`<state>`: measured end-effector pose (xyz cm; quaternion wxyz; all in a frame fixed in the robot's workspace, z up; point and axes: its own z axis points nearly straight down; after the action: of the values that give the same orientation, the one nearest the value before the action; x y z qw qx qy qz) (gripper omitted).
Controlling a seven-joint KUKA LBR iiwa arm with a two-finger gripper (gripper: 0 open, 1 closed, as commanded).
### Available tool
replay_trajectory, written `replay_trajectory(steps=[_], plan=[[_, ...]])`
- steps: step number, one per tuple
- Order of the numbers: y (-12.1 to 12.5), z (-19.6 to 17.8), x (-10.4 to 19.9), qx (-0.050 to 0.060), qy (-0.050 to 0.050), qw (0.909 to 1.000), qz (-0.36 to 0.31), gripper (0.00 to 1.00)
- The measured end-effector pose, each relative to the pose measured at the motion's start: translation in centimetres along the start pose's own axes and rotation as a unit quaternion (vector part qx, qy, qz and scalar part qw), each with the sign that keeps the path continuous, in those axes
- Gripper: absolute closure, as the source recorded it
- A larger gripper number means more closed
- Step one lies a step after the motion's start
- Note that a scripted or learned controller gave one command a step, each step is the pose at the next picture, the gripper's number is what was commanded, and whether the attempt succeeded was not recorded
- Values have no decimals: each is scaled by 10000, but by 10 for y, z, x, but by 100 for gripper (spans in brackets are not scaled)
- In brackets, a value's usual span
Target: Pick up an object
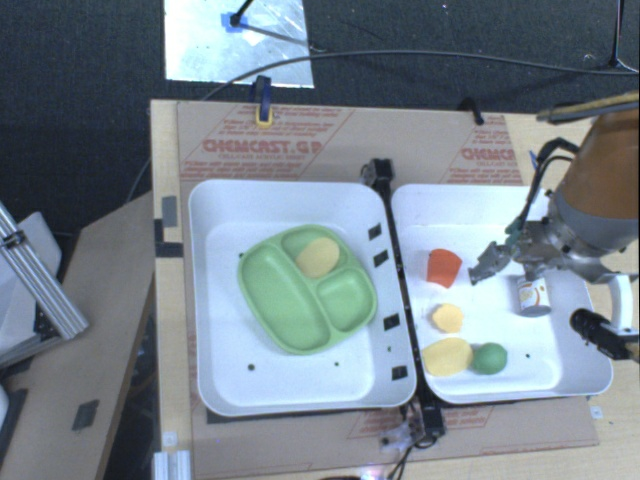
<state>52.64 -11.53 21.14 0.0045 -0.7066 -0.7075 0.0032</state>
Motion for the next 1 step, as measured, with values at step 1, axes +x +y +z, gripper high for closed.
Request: replay_trajectory(steps=[1], plan=[[3, -6, 0, -58, -8, 10000, -12, 0]])
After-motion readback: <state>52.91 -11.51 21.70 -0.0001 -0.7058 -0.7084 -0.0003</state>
